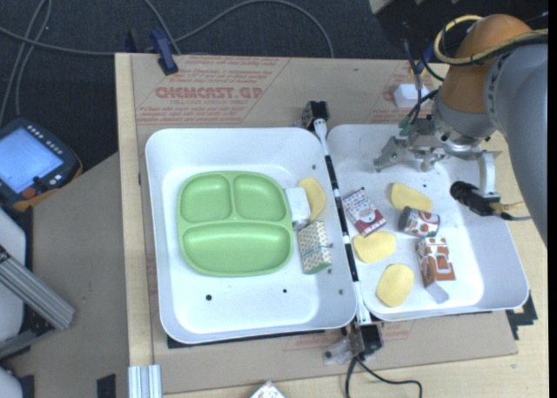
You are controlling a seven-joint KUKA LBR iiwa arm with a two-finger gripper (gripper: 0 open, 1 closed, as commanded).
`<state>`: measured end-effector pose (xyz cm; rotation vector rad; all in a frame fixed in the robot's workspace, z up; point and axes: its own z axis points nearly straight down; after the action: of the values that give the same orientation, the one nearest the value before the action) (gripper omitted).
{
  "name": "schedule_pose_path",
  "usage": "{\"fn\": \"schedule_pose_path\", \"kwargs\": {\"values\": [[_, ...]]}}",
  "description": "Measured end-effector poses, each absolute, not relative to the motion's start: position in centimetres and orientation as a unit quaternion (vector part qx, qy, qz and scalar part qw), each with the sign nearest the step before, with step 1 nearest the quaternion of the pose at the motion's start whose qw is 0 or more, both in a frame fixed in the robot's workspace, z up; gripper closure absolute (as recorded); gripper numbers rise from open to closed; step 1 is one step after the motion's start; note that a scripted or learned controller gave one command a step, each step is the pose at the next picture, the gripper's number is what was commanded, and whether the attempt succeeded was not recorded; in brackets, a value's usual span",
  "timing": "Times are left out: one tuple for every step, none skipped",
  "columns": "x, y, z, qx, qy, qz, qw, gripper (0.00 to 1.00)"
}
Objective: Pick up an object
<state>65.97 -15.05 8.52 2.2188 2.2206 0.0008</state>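
My gripper [403,161] hangs over the far part of the right bin [496,287], open with nothing between its fingers. Just in front of it lies a yellow piece [409,197]. Further forward are a red-and-white packet [359,211], a small red-and-white can [421,223], an orange-brown carton [435,262] and two more yellow pieces [374,247] [394,284]. None of them touches the gripper.
The left bin [174,300] holds a green divided plate [235,222], a yellow item [314,197] beside a white one [298,205], and a patterned packet [314,247]. A black divider rail [335,205] runs between the bins. A black part [474,199] juts from the arm over the right bin.
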Motion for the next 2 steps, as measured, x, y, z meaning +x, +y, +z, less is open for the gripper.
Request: {"fn": "schedule_pose_path", "kwargs": {"values": [[61.4, -13.5, 8.5, 0.707, 0.707, -0.0002, -0.001, 0.0], [60.9, -17.0, 8.5, 0.707, 0.707, -0.0005, 0.001, 0.0]]}}
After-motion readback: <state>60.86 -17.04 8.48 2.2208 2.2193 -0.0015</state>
